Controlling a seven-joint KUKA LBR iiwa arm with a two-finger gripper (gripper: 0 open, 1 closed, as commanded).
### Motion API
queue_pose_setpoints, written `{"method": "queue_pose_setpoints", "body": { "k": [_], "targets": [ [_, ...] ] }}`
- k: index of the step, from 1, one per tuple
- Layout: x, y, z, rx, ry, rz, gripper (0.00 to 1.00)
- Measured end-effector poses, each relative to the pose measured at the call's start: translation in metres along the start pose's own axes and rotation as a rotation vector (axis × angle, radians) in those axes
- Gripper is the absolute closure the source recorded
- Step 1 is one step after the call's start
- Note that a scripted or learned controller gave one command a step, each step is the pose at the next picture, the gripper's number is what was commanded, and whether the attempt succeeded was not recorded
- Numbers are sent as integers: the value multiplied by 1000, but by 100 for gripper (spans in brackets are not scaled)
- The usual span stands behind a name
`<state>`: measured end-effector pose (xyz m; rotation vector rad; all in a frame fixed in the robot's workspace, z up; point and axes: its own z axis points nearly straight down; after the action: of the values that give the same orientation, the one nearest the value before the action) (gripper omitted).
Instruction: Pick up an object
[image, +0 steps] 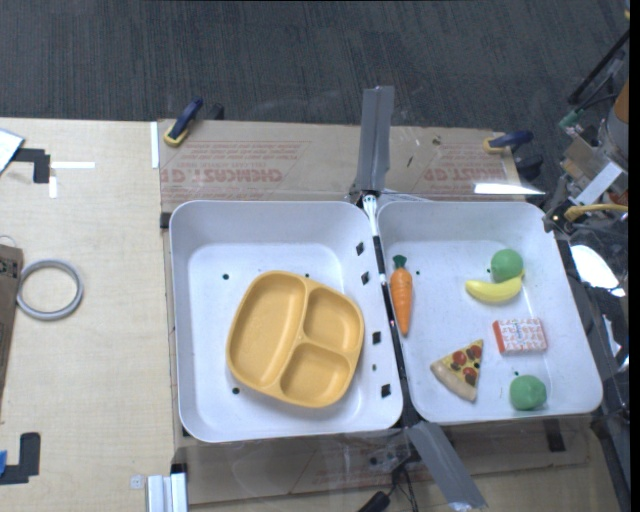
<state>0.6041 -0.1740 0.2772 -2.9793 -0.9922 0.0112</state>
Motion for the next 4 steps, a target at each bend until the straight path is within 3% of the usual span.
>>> {"method": "queue_pose_setpoints", "body": {
  "k": [1,3,4],
  "targets": [
    [-10,33,177,2,0,70,100],
    [-97,-71,188,3,1,357,100],
    [-75,-113,189,4,0,443,100]
  ]
}}
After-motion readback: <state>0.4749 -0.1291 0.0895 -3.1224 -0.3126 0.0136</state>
